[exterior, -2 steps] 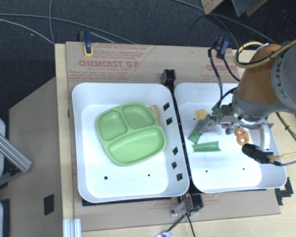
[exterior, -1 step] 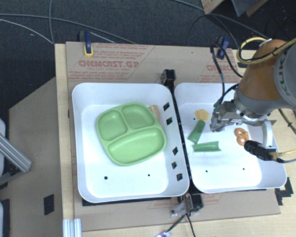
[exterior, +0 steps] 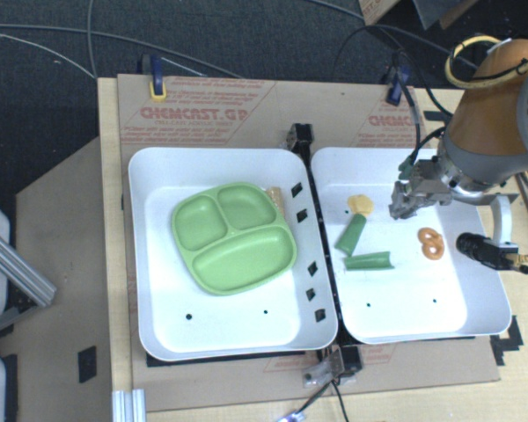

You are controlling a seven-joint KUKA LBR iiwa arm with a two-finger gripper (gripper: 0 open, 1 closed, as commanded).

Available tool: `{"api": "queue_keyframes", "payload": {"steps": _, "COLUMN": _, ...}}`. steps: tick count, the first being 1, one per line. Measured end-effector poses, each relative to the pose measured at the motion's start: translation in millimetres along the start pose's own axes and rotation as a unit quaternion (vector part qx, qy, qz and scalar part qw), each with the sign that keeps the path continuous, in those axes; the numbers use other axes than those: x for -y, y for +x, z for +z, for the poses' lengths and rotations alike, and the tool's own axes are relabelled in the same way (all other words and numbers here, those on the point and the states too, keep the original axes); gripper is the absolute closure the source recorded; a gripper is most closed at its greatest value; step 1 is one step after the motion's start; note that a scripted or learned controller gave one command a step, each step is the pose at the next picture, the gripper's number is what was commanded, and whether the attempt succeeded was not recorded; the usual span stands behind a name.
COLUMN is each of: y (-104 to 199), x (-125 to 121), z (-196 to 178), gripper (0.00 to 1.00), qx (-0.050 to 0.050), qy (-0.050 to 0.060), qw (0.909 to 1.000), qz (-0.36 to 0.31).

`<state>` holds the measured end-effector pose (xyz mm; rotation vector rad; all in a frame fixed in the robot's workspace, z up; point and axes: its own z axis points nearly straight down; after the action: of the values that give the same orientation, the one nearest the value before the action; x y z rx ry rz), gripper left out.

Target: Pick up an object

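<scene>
Objects for the pick sat in the right bin point(exterior: 475, 319): two green sticks, a yellow piece and a pretzel. Upper green stick point(exterior: 352, 233) lay tilted, near bin's left side; lower green stick point(exterior: 370, 260) lay roughly level just below it, ends close, possibly touching. Small yellow piece point(exterior: 361, 205) was just above the tilted stick. Pretzel point(exterior: 431, 243), orange-brown, lay to the right, apart from the sticks. Gripper point(exterior: 403, 202) hung over the bin's upper middle, between yellow piece and pretzel, touching neither as far as seen; nothing visible in its grasp, and how wide it stood couldn't be told, too blurred. Arm point(exterior: 493, 104) came in from the right, orange band above wrist. Left bin point(exterior: 158, 323) held a green divided tray point(exterior: 233, 237), three compartments, with a small tan item point(exterior: 274, 197) at its upper right edge.
</scene>
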<state>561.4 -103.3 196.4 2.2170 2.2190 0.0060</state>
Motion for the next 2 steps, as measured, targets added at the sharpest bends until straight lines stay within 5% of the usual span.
{"api": "queue_keyframes", "payload": {"steps": 1, "y": 0, "x": -2, "z": -39, "gripper": 1.0, "qx": 0.0, "qy": 0.0, "qw": 1.0, "qz": 0.0}}
{"api": "queue_keyframes", "payload": {"steps": 2, "y": 46, "x": 6, "z": -30, "gripper": 1.0, "qx": -0.001, "qy": 0.005, "qw": 1.0, "qz": -0.001}}
